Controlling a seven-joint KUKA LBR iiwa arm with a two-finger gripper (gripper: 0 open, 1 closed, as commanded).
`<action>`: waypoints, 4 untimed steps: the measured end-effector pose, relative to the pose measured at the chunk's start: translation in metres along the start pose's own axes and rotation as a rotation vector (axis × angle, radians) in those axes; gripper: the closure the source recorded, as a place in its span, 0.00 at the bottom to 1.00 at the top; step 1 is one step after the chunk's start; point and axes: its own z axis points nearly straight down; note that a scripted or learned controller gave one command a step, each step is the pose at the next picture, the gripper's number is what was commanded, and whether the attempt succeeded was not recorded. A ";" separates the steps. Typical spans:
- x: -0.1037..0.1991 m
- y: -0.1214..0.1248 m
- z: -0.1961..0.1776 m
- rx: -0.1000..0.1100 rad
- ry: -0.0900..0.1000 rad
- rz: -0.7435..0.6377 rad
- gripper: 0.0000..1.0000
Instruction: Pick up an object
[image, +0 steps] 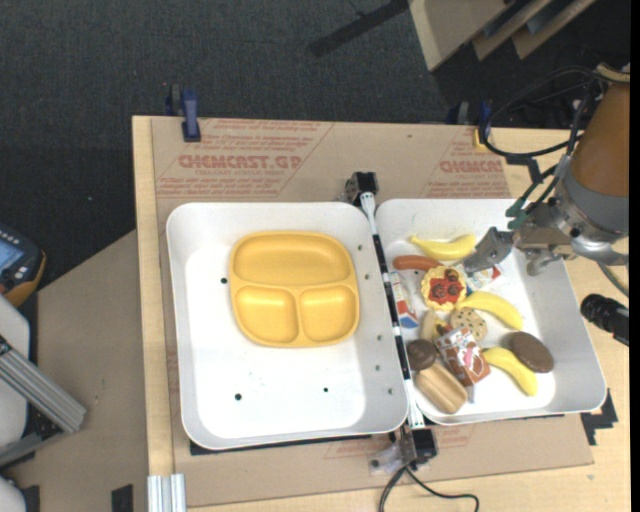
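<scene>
Nothing picked up yet afaict, my gripper (487, 250) hovers w/ the pizza toy (444, 288) just below-left, can't tell its state tbh.

Dark carpeted floor (80, 60) at 9 through 12 o'clock. Brown printed bench board (300, 150) at centre. Light wooden furniture (480, 25) at 1 o'clock.

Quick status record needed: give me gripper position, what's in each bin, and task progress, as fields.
gripper: over right bin's upper part, beside a banana, nothing seen held
left bin: yellow divided plate
right bin: toy food pile with bananas, hot dog, pizza slice, cookie
progress: no object lifted yet
</scene>
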 end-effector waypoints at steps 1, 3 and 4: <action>-0.027 0.015 0.097 0.010 0.001 0.003 0.00; -0.074 0.107 0.186 -0.006 -0.004 0.000 0.00; -0.072 -0.011 0.187 0.011 0.003 0.006 0.00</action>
